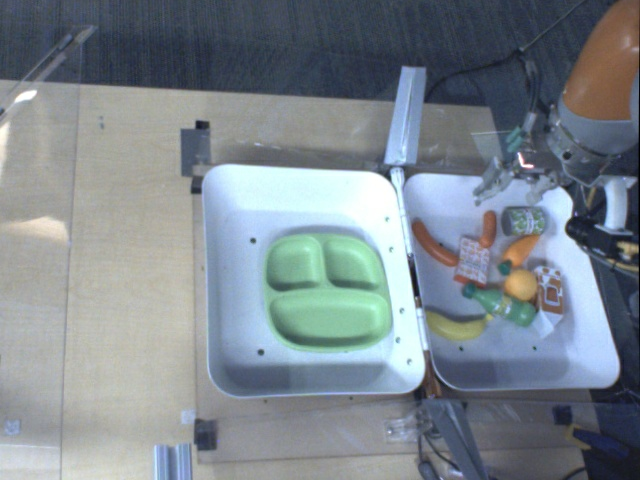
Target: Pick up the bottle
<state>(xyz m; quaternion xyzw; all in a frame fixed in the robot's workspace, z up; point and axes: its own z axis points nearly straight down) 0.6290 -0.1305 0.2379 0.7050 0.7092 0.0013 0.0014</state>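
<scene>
You see two white bins on the bench (pixel 100 268). The left bin (pixel 230 348) holds a green tray (pixel 327 290). The right bin (pixel 590 358) holds the clutter — a green bottle (pixel 500 306) lying flat beside a banana (pixel 455 326), lemon (pixel 520 286), sausage (pixel 435 242) and can (pixel 523 220). The gripper (pixel 515 168) hovers over the bin's far edge.

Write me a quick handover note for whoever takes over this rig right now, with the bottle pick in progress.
Gripper: above the far edge of the right bin, holding nothing; finger state unclear.
Green bottle: lying on its side in the right bin, beside the banana and the lemon.
Left bin holds the green divided tray.
Done: nothing yet.
Left: move down to the bottle, grasp, lift.
</scene>
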